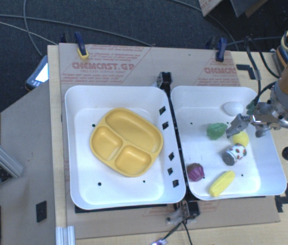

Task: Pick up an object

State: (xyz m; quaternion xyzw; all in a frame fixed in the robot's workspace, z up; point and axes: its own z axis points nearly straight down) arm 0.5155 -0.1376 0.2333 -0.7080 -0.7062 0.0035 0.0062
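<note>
Gripper [245,122] over right bin [266,188], just above yellow ball [241,138]; grip state unclear; nothing visibly lifted; pick not yet done.

In the right bin [205,190] lie a green leafy piece [215,131], a white lump [232,107], a small yellow piece [241,139], a grey-and-white ball [234,154], a purple piece [195,172] and a yellow corn cob [221,182], tilted.
</note>
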